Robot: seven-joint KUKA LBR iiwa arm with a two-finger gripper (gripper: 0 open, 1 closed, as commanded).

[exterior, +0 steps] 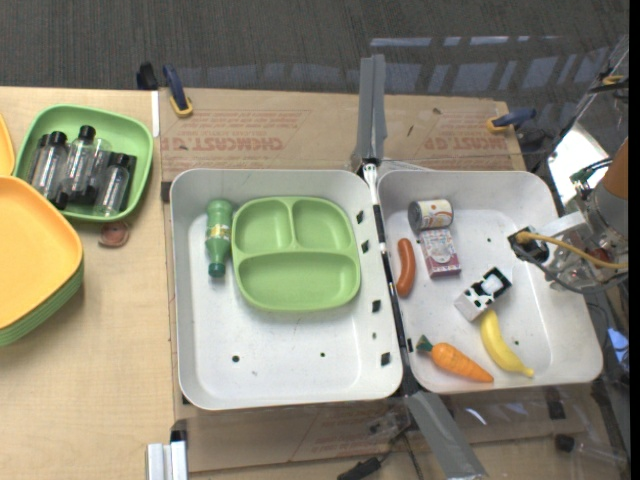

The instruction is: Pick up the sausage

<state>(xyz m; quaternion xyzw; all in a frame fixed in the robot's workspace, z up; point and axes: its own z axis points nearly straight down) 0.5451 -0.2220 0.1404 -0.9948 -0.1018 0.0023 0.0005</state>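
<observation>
The sausage (405, 266) is reddish-orange and lies lengthwise in the right bin (560, 368), close to that bin's left wall. My gripper (580, 263) hangs over the right bin's right rim, well to the right of the sausage, with several items between them. Nothing shows in its grasp.
In the right bin are a small can (430, 213), a pink box (440, 253), a black-and-white block (483, 293), a banana (503, 343) and a carrot (455, 360). The left bin (290, 368) holds a green divided plate (297, 253) and a green bottle (218, 236).
</observation>
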